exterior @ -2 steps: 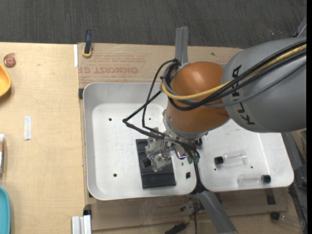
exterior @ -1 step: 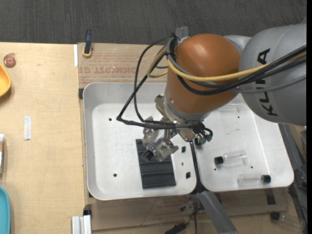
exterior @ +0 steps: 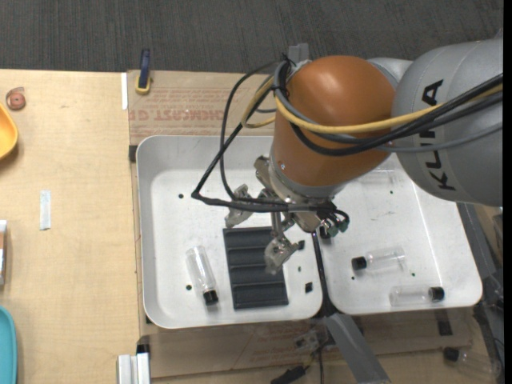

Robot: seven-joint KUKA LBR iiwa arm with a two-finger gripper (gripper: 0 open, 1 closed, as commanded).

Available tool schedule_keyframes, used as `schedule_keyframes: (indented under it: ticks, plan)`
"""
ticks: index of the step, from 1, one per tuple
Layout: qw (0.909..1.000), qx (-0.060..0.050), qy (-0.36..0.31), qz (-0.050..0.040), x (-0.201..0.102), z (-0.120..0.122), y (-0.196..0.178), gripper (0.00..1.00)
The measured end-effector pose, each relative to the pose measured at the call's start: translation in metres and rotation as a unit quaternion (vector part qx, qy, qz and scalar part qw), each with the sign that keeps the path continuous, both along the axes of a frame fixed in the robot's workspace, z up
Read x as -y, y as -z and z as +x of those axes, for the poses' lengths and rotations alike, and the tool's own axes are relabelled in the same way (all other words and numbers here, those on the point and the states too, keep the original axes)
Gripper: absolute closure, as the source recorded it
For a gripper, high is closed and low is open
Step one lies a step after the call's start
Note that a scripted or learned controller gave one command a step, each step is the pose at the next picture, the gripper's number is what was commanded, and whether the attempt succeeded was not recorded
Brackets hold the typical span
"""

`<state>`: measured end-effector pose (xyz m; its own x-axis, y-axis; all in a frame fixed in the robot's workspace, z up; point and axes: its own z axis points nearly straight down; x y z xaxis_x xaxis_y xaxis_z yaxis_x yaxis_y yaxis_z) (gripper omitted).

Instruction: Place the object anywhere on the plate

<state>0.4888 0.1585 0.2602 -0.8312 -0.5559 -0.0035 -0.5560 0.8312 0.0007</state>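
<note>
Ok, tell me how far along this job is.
Done: nothing, the black plate bears nothing. In hand: the pincer hangs over the plate; I cannot tell whether it carries anything. Left: one vial beside the plate, two vials in the right bin.

A pale wooden bench top (exterior: 72,174) meets dark grey carpet (exterior: 200,18) along the far edge.

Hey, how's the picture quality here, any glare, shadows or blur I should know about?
Camera view: even, soft lighting; mild sheen on the orange band; faint shadow under the arm on the left bin; clear vials are low-contrast against white; the gripper looks slightly soft.
</note>
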Motion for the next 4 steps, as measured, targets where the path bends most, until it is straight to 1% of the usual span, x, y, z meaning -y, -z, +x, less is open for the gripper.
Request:
schedule_keyframes:
  ticks: [1, 2, 3, 4]
  plan:
    - [1.0, 0.001, 0.002, 0.0012, 0.0, 0.001, -0.009, 1.0]
    - [1.0, 0.001, 0.002, 0.0011, 0.001, 0.002, -0.009, 0.0]
    - [0.9508, 0.001, -0.31, 0.0003, -0.07, 0.074, -0.015, 0.0]
    - [0.9518, 0.002, -0.307, 0.002, -0.069, 0.076, -0.024, 1.0]
